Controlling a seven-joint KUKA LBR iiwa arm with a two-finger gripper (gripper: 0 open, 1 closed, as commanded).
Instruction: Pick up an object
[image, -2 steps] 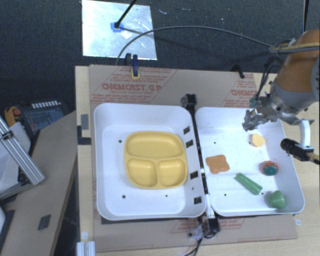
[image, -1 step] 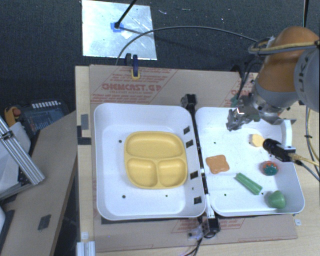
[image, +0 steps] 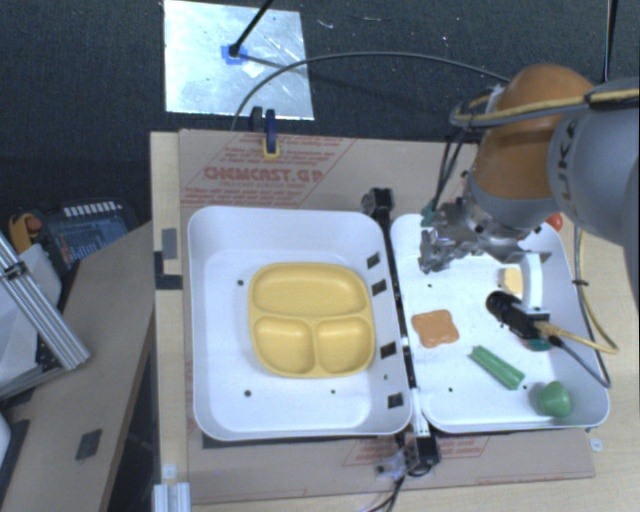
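Bench, two white bins side by side: the left bin carries a yellow divided plate mid-floor. Over the right bin's back-left corner hangs the gripper, parted or closed, I cannot tell. An orange tile lies on open floor nearby, and a green stick and a green ball sit towards the front-right edge.

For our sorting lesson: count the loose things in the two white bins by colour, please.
Yellow: 1, the divided plate
Orange: 1, the flat piece
Green: 2, the stick and the round lump
Pale yellow: 1, a partly hidden piece
Total: 5
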